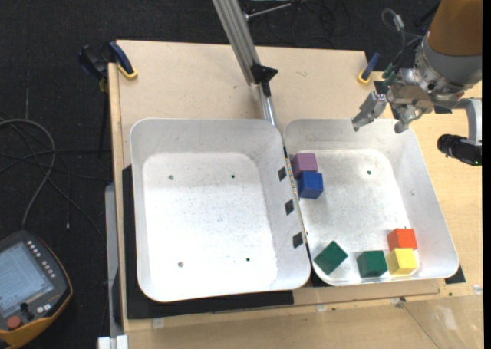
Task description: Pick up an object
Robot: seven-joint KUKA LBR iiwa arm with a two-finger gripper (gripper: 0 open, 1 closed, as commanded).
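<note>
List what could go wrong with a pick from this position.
1. The purple cube and blue cube touch, hard against the right bin's left wall, leaving little room beside them.
2. The orange, yellow and green cubes crowd one corner; the open tool may nudge neighbours.

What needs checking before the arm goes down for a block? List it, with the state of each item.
1. Gripper open: ok, the fingers stand apart.
2. Nothing between the fingers: ok.
3. Targets in the right white bin: ok, six small cubes lie there.
4. Purple cube free to grasp: not ok, the blue cube touches it.
5. Dark green cube standing alone: ok.
6. Gripper above a cube: not ok, it hovers at the bin's far rim.
</note>
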